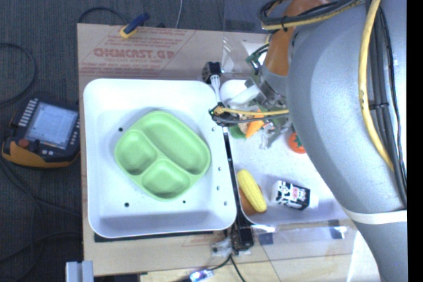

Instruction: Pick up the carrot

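Carrot (253, 128) looks like the orange and green bit under the gripper (254, 117), near the left edge of the right bin (284, 218), mostly hidden; going left to right, a handheld controller (41, 132) sits on the floor, then the left bin (106, 208) with a green divided plate (162, 154); right bin has a corn cob (252, 190) and a black-and-white carton (291, 195); honestly can't tell how the gripper is set
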Controlling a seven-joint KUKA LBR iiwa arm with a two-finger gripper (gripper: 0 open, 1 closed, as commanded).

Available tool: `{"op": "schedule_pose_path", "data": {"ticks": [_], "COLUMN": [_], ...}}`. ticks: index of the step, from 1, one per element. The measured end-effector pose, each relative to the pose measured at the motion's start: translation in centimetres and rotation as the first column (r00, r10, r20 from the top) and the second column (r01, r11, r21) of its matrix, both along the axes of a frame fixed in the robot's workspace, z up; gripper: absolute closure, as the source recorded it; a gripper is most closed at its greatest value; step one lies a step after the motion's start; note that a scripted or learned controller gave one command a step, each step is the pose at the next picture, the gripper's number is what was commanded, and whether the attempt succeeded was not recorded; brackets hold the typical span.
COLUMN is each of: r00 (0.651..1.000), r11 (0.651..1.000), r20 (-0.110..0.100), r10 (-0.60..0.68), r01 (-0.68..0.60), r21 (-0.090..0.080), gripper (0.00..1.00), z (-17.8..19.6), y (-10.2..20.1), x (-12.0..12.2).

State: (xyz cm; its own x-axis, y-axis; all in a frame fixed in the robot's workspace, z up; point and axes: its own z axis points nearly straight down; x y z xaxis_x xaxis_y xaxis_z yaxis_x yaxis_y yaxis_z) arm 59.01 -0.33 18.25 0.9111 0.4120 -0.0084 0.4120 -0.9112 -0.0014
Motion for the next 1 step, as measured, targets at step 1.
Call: {"op": "schedule_pose_path", "data": {"ticks": [1], "r00": [0.999], "r11": [0.999], "r20": [-0.004], "r10": [0.041], "r01": [-0.041], "r21": [-0.002], "gripper": [0.00], "z": [-1.99], "y": [-11.40], "x": [-7.71]}}
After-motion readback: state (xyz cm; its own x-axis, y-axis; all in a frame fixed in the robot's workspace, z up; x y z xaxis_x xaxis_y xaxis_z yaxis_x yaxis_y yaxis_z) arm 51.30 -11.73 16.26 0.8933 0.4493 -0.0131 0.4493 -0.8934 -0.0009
